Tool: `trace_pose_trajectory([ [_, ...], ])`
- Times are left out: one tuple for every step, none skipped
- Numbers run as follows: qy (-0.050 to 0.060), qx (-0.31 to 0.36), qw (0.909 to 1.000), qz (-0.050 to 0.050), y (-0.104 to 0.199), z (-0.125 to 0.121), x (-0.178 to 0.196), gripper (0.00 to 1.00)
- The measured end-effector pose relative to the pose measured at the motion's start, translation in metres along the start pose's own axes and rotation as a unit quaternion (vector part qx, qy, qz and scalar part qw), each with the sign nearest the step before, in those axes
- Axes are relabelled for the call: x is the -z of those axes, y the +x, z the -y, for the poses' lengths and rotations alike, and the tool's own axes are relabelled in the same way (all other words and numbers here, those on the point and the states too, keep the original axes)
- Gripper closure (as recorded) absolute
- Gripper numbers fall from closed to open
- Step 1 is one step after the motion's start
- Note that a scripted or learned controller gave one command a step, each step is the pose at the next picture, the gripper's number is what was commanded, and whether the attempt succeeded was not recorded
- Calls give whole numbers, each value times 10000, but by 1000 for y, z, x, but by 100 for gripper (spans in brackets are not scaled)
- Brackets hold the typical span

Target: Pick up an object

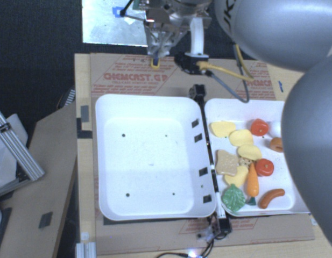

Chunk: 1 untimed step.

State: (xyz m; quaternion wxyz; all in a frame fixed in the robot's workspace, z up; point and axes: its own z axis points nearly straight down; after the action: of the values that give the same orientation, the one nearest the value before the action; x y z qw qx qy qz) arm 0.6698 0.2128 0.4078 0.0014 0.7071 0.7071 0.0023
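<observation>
Gripper (155, 58): you see it raised beyond the far edge of the left bin (109, 144), over the cardboard; you cannot tell how its jaws stand.
Objects: toy foods crowd the right bin (238, 109), among them a carrot (252, 180), sausage (270, 198) and tomato (259, 127).
Judgement: no pick has begun.

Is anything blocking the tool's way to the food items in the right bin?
Nothing visible does. The tool hangs beyond the bins' far edge, and the food pile, including the carrot, lies uncovered in the right bin.
</observation>
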Motion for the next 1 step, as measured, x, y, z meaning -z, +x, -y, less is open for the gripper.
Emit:
trace_pose_trajectory([
  [-50, 26, 10000, -18, 0, 2, 121, 100],
])
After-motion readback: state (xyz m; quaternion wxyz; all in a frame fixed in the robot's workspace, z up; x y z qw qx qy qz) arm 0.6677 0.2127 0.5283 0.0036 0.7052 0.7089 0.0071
